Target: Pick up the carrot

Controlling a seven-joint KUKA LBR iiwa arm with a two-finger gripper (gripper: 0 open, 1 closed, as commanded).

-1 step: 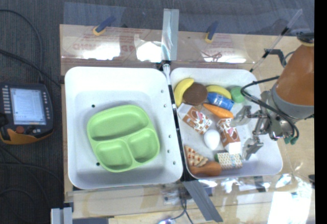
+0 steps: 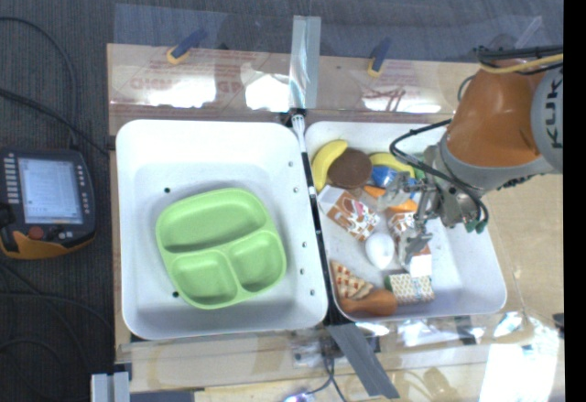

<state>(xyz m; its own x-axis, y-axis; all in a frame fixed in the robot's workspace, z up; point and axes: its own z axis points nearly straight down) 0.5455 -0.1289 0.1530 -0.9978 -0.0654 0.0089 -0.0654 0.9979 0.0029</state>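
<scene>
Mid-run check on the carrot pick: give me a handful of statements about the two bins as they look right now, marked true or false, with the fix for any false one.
1. The green divided plate lies in the left bin. True.
2. The gripper hangs over the left bin. False: it is over the right bin, among the toy foods.
3. A banana lies at the right bin's far left corner. True.
4. The white egg sits on the green plate. False: it is in the right bin, just left of the gripper.
5. The pizza slice lies in the right bin near its front edge. True.
</scene>
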